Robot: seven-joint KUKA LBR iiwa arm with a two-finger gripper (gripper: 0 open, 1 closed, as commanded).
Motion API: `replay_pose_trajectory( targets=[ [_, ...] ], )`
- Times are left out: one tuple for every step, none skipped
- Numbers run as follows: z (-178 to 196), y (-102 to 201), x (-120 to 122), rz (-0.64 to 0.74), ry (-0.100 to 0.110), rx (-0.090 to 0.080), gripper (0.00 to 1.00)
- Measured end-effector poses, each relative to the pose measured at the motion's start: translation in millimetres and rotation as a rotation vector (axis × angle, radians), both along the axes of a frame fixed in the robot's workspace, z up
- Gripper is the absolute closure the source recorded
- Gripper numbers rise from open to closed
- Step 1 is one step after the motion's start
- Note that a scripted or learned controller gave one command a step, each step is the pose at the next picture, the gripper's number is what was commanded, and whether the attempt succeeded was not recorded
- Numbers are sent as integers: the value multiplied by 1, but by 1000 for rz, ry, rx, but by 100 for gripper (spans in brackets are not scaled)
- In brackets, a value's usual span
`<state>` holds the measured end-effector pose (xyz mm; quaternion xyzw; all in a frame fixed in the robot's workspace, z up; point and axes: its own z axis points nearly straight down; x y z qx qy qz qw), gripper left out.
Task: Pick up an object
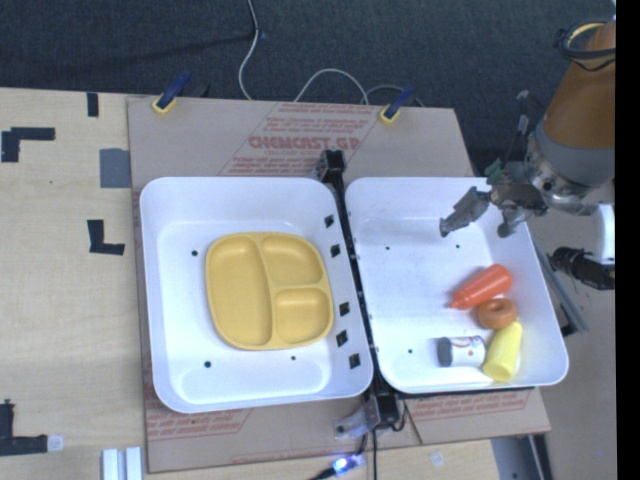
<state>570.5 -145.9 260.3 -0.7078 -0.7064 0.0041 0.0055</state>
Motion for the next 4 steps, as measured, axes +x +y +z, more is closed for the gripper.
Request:
replay_pose_trajectory(
  targets=[
    [7,0,2,4,-12,-2,0],
    [-57,-1,-2,2,-7,-2,0],
    [-120,2,-6,3,-7,-2,0],
    [-174,3,-7,3,-9,-2,0]
  ],
)
